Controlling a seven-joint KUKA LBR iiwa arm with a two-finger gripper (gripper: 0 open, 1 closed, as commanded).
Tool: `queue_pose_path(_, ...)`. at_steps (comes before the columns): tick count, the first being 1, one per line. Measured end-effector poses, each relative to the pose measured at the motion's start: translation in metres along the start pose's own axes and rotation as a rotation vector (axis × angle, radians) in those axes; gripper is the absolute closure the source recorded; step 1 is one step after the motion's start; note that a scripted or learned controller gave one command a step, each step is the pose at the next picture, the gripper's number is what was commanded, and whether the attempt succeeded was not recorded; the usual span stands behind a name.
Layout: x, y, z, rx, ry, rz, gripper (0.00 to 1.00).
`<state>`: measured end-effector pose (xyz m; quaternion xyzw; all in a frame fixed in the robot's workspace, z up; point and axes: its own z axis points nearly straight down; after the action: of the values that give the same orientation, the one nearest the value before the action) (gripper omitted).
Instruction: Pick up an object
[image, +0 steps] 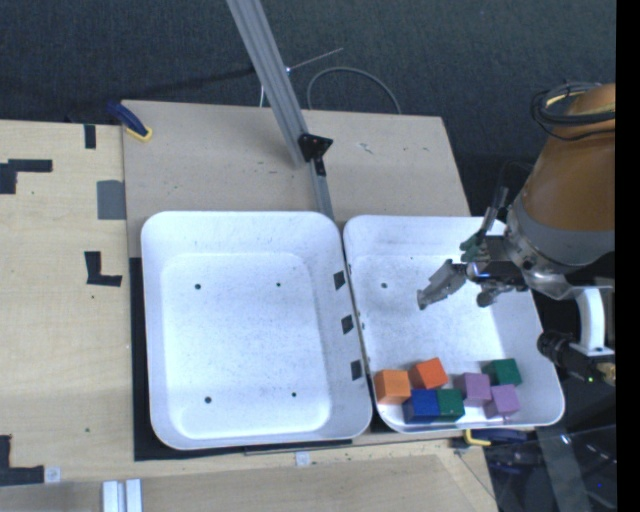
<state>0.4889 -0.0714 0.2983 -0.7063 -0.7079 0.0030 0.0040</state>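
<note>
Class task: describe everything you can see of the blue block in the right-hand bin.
The blue block is a small, solid-coloured cube, material unclear. It lies flat on the floor of the right bin, near its front rim, in a cluster. An orange block sits against its left, another orange block just behind, and a green block touches its right. The gripper hangs well above and clear of it.
</note>
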Motion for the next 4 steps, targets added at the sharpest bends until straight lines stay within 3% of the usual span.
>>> queue_pose_path(1,-0.029,0.017,0.003,-0.008,-0.003,0.004,0.00)
queue_pose_path(2,-0.099,0.029,-0.008,-0.011,-0.005,0.007,0.00)
queue_pose_path(3,-0.073,0.045,-0.037,-0.012,-0.002,-0.002,0.00)
queue_pose_path(4,-0.128,0.044,-0.250,-0.019,-0.006,0.002,0.00)
